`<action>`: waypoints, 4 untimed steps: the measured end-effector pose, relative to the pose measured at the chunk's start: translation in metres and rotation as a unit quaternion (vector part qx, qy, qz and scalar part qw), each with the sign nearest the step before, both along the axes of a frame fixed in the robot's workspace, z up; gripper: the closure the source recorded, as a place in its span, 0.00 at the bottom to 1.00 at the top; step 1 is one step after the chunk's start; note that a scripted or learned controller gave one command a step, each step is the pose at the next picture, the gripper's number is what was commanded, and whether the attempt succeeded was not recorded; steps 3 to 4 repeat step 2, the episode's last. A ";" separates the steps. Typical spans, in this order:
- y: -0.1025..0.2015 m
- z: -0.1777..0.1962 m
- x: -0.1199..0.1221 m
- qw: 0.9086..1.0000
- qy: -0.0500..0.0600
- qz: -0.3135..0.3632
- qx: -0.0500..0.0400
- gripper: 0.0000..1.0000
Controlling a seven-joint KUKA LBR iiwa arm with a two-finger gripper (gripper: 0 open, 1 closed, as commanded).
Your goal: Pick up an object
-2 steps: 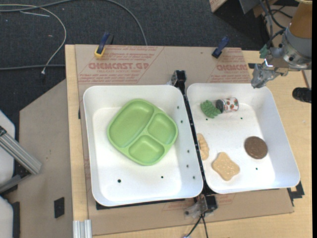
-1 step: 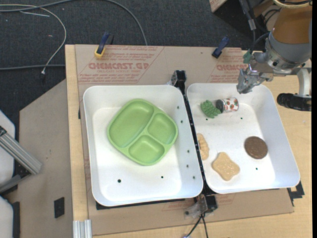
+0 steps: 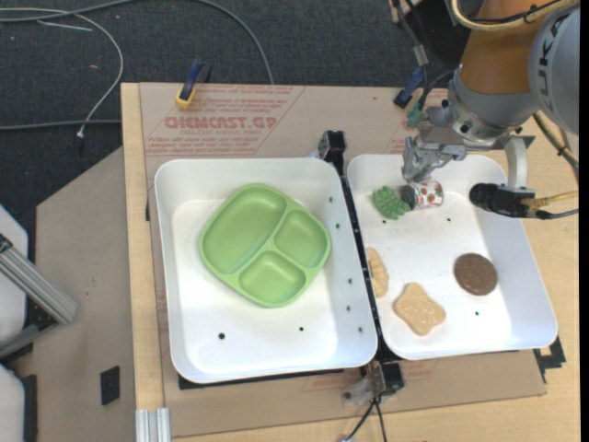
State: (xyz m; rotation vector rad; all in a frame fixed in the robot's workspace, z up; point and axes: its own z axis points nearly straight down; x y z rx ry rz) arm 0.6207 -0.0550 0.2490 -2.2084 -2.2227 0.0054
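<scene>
The gripper (image 3: 417, 184) is lowered into the right bin (image 3: 534, 288), near its far edge; whether it is spread, closed or clamped on anything cannot be determined from this angle. A small white cup with red spots (image 3: 430, 193) lies directly beneath and just right of the gripper. A green bumpy object (image 3: 391, 202) sits just to its left. Nearer the viewer lie a brown disc (image 3: 476, 273), a tan cookie (image 3: 420, 308) and a tan biscuit (image 3: 376, 273). Well to the left, the left bin (image 3: 184, 330) holds a green divided plate (image 3: 265, 244).

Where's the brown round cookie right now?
The brown cookie lies in the right bin, toward its right side, just up-right of the tan biscuit and well below the gripper.
</scene>
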 end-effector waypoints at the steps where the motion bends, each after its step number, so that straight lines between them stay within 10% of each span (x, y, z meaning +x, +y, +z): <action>1: 0.053 -0.016 -0.022 1.000 0.001 0.000 0.000 1.00; 2: 0.109 -0.012 -0.041 1.000 0.000 0.000 -0.001 1.00; 4: 0.109 -0.012 -0.041 1.000 0.000 0.000 -0.001 1.00</action>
